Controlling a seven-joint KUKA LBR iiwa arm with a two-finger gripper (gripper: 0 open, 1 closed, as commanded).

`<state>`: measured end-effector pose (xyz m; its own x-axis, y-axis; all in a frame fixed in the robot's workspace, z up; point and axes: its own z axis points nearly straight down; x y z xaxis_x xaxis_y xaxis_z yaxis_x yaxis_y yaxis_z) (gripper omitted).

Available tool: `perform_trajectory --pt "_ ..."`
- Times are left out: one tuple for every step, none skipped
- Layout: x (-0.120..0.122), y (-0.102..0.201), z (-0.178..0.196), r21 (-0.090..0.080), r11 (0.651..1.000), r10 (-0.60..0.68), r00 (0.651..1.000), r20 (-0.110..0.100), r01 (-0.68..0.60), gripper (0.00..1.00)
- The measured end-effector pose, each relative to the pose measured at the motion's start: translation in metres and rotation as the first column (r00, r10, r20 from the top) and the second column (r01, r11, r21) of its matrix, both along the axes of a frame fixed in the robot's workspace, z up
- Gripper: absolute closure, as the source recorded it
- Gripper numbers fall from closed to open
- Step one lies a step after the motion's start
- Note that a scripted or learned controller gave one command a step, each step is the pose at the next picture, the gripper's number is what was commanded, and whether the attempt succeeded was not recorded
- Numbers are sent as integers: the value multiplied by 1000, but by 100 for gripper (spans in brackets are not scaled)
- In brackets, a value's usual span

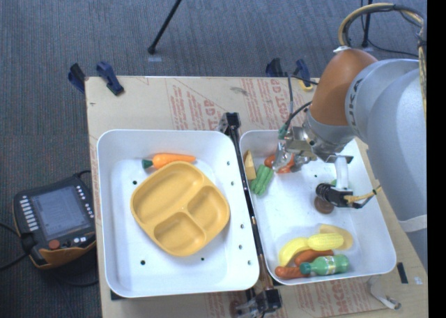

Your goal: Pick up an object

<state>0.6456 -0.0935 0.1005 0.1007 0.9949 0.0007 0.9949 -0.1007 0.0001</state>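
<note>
- A teach pendant (52, 220) lies on the carpet at the far left, beside the table (167, 97).
- The left bin (111, 156) holds a yellow divided plate (180, 208) – three compartments, sitting at a slant near the middle.
- An orange toy carrot (170, 160) lies just behind the plate, its green end pointing left, close to the plate's rim.
- The right bin (376, 240) touches the left bin along their shared edge.
- In its back left corner sit a pale yellow wedge (249, 166) against the wall and a green toy vegetable (263, 179) just beside it.
- The end effector (287, 160) hangs over that same corner, low above a small orange-red piece (271, 160) next to the green vegetable; whether its fingers are spread or pressed together I cannot tell, and no object is visibly between them.
- A dark brown round piece (323, 204) rests further right in the bin, by a black fitting with a cable.
- At the front of the right bin lies a cluster – a yellow banana (293, 248), a toy corn cob (325, 241), a reddish piece (312, 256) and a green bottle (326, 266), all touching or nearly so.
- The grey arm with its orange band (341, 86) reaches in from the right.
</note>
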Motion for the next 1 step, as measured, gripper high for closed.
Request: perform_trajectory --pt "-17 26 224 -1 993 -122 993 1 122 100"
